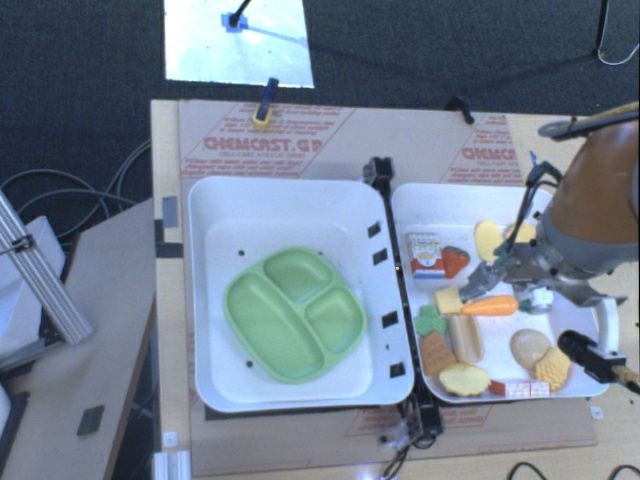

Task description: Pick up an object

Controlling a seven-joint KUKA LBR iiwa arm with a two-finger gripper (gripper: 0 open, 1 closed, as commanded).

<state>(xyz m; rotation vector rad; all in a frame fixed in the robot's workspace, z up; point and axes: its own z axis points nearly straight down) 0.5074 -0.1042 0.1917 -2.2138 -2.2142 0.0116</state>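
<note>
Two white bins sat side by side; gripper (pixel 487 280) hovered over right bin (pixel 418 204), beside carrot (pixel 489 306). Grip state: cannot tell.

Arm (pixel 600 203) cut off at right

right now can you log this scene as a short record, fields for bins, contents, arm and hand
left bin: holds a green divided tray, lying flat
right bin: holds toy food in a loose cluster
items seen: orange carrot, small milk carton, red strawberry-like piece, hot dog in bun, yellow pieces near the front wall
arm: reaches in from the right, over the right bin
hand: low over the cluster, just above the carrot
grip: cannot tell from this view
task state: nothing visibly lifted yet
</note>
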